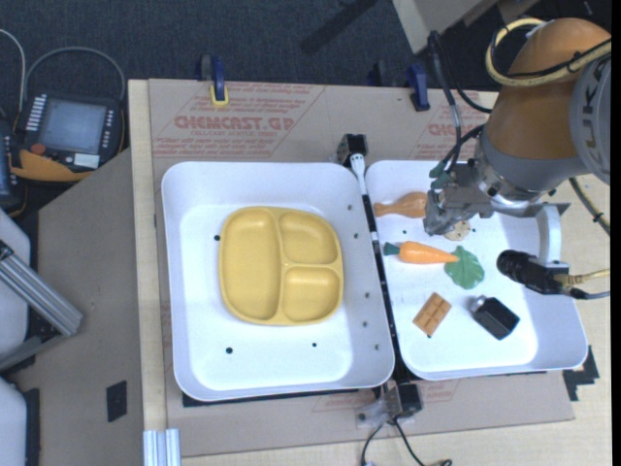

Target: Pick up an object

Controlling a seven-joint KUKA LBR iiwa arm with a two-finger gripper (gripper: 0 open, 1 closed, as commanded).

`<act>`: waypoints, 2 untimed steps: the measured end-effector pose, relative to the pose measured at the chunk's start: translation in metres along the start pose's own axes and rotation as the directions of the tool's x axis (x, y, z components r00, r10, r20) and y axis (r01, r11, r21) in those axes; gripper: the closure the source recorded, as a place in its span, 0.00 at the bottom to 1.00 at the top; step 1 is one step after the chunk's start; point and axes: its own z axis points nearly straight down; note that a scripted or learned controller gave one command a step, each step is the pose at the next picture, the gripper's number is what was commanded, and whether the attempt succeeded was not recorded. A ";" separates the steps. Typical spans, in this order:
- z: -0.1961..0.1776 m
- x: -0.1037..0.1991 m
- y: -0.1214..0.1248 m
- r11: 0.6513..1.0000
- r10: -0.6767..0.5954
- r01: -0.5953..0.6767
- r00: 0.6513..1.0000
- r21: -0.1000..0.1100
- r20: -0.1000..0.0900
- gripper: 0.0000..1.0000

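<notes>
A bench seen from above at a slant, with two shallow white plastic bins side by side on a brown cardboard sheet (291, 119). Read each bin as a clock face, twelve at its far edge.

Nearest in the right bin (553, 357), a small tan rectangular wafer-like block (432, 313) lies at about seven o'clock. A small black boxy block (495, 317) lies tilted at about five o'clock, apart from it. Just beyond them, near the bin's centre, an orange toy carrot (427, 253) with a green leafy top lies on its side, tip toward nine o'clock and leaves toward three.

Just behind the carrot, toward twelve o'clock, the grey metal gripper (446, 223) hangs low over a small pale speckled object (459, 229) that it partly hides. Whether the gripper is open or closed cannot be told, nor whether it touches that object. At about ten o'clock a tan drumstick-shaped toy (403, 206) lies near the bin's left wall. The grey arm (543, 115), with its orange band, comes in from two o'clock.

In the left bin (194, 338), a yellow plastic plate (281, 265) with three compartments sits at centre.

Farther back, a blue clamp (218, 83) and a darker second one (419, 85) grip the sheet's far edge. Far left, a handheld control pendant (68, 129) with a dark screen rests beyond the bench.
</notes>
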 end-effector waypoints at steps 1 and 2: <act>0.000 0.050 0.015 1.000 0.001 -0.001 1.000 -0.005 0.003 1.00; 0.010 0.112 0.011 1.000 0.000 0.000 1.000 0.002 0.001 1.00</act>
